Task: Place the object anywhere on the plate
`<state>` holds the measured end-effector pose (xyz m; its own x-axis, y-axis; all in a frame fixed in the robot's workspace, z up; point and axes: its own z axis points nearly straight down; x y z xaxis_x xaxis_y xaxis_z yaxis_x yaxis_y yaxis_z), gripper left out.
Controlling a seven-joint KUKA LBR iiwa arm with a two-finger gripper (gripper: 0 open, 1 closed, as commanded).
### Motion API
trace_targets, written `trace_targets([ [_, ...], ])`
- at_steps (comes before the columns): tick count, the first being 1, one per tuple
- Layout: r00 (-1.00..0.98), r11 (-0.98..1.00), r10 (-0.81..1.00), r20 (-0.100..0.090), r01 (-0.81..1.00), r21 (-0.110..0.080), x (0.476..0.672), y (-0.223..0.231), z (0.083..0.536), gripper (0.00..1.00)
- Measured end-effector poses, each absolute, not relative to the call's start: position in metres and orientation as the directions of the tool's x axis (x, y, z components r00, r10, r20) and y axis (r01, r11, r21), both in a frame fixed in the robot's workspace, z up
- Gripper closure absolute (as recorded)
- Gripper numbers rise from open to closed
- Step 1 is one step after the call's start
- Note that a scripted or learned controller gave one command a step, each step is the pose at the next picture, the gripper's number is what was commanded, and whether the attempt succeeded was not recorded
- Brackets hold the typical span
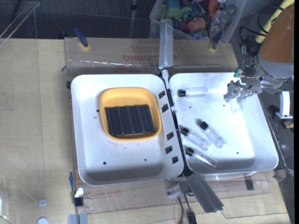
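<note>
A yellow square plate [108,98] sits in the left bin [86,139], and a black ridged slab [129,119] lies flat on it. Several clear vials with black caps lie in the right bin [254,134]: one [192,92] near the back left, one [211,133] in the middle, and two more [195,140] [201,157] by the front left wall. My gripper [233,96] hangs over the back right part of the right bin, apart from every vial. Nothing shows in its grasp.
A divider with black clips [167,120] runs between the two bins. A clear tub of coloured toys [196,8] stands behind the bench. Blue clamps [83,42] hold a clear sheet at the back edge. The arm's orange band [280,36] is at the upper right.
</note>
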<state>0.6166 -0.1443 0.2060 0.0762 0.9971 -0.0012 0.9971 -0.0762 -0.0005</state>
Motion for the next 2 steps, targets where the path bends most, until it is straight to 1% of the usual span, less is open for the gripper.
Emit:
trace_targets([
  [1, 0.076, -0.076, 0.997, -0.001, 0.997, 0.0, 0.617, -0.144, 0.206, 0.0],
  [2, -0.261, 0.261, 0.965, -0.004, 0.965, 0.005, 0.636, -0.213, 0.249, 0.0],
])
